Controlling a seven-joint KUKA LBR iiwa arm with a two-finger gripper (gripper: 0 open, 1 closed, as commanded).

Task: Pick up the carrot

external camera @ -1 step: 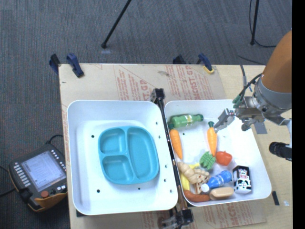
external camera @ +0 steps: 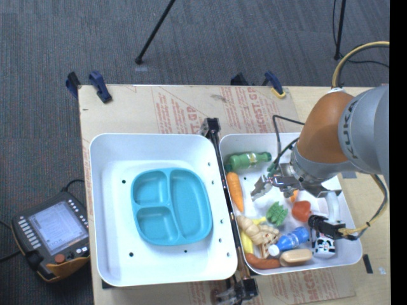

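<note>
Hovering open-fingered, my two-finger metal gripper [external camera: 266, 184] held nothing, just beside the long orange plastic carrot [external camera: 235, 191] lying in the right shallow white bin [external camera: 353, 249].

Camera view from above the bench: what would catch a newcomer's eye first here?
First, the big grey arm with its orange band, reaching in from the right over the right-hand white bin, which is crowded with toy food. Its gripper hangs beside a slim orange carrot lying along that bin's left wall. In the left-hand white bin lies a bright blue three-compartment plastic plate.
</note>
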